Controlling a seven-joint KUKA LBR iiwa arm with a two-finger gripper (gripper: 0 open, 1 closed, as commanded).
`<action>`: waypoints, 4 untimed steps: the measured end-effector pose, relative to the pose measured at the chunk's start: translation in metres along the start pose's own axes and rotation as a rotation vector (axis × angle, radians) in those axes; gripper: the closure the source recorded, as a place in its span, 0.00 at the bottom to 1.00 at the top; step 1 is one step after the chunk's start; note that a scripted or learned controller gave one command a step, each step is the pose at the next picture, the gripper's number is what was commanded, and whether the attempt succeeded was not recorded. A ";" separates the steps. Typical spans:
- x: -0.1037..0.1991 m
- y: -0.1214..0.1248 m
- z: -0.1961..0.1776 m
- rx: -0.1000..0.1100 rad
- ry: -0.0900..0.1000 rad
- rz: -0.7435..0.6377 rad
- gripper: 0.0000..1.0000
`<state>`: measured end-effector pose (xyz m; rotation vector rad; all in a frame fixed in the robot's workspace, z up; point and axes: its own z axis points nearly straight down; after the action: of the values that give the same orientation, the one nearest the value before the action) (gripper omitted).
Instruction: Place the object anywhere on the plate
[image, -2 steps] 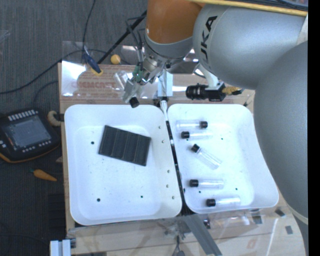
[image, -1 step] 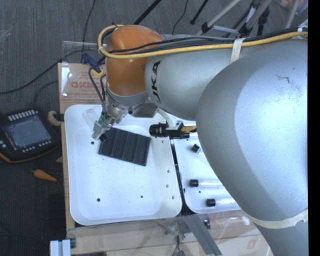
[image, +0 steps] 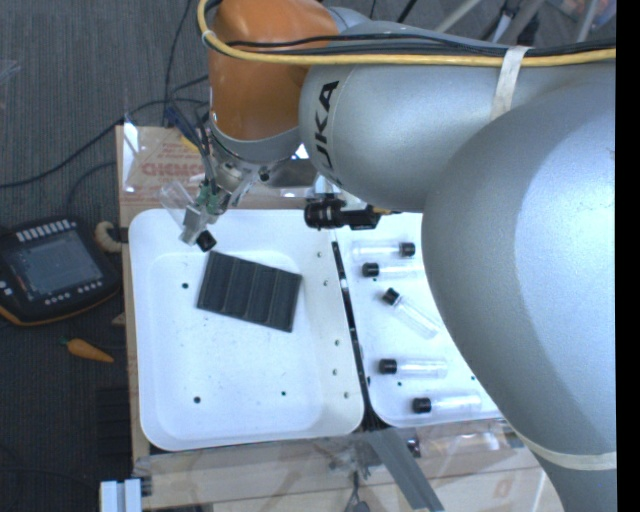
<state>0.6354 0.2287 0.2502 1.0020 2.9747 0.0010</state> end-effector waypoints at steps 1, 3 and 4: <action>0.060 -0.049 0.029 0.001 0.004 -0.361 1.00; 0.038 -0.023 0.014 -0.003 0.000 -0.836 1.00; 0.068 -0.045 0.071 -0.003 0.004 -1.269 1.00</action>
<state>0.5541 0.2339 0.1794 -0.9579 2.9925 0.0044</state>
